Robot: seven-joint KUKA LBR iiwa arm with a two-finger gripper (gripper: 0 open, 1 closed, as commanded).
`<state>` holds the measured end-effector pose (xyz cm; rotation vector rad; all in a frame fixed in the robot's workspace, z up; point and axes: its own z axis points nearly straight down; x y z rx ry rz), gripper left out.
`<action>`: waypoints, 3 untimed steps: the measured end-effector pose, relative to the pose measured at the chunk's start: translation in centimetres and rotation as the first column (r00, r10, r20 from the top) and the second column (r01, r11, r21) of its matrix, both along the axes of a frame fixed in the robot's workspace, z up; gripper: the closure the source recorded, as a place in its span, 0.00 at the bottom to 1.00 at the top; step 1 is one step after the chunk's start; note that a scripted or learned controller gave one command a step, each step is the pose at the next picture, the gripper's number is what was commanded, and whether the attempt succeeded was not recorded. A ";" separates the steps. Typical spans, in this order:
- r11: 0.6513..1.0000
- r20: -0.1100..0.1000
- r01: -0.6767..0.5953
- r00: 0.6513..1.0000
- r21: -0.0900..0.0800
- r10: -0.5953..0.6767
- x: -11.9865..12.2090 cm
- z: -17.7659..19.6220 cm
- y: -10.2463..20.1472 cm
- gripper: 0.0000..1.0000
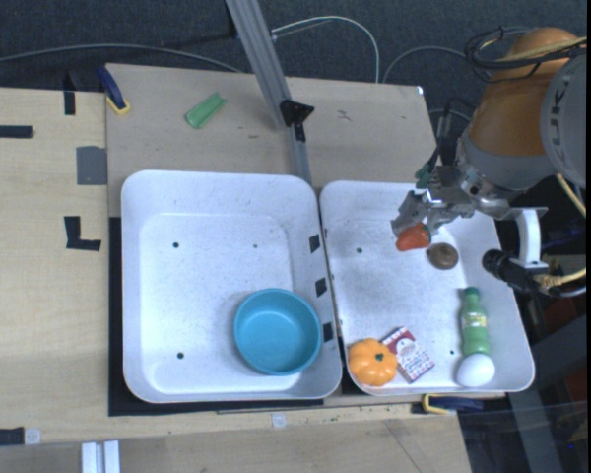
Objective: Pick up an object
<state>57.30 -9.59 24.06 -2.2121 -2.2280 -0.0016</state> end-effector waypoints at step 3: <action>1.000 -0.002 0.001 1.000 -0.002 -0.001 1.4 -1.2 15.7 1.00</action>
